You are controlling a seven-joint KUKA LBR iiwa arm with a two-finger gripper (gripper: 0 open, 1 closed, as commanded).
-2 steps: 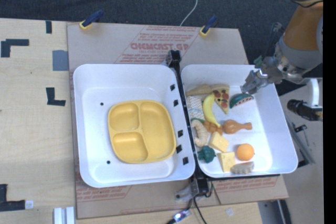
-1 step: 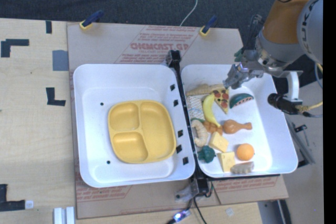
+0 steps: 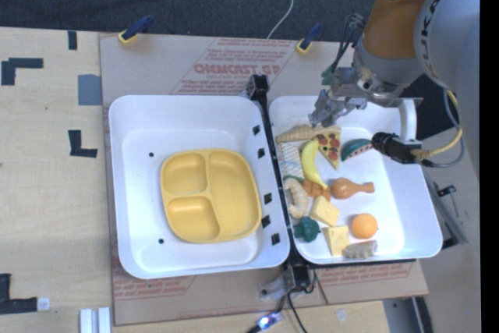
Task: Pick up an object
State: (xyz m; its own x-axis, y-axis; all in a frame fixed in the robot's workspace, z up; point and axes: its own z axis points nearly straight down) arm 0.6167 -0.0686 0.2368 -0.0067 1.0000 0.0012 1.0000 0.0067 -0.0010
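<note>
- tool (image 3: 326,115) poised above pizza slice (image 3: 329,144) in right bin (image 3: 413,191); finger state cannot be told
- neighbouring banana (image 3: 310,162) likely nudged, grasp spoiled by crowding

Tray (image 3: 210,195) in left bin (image 3: 129,129); toys (image 3: 323,183) right

i see the toy food heaped in the right bin (image 3: 405,234): a yellow banana (image 3: 309,160) lying lengthwise beside a pizza slice (image 3: 330,146), a brown drumstick (image 3: 351,187) pointing right, an orange ball (image 3: 363,226) near the front, yellow cheese wedges (image 3: 325,211) between them, and a dark green piece (image 3: 306,229) against the left wall.
</note>
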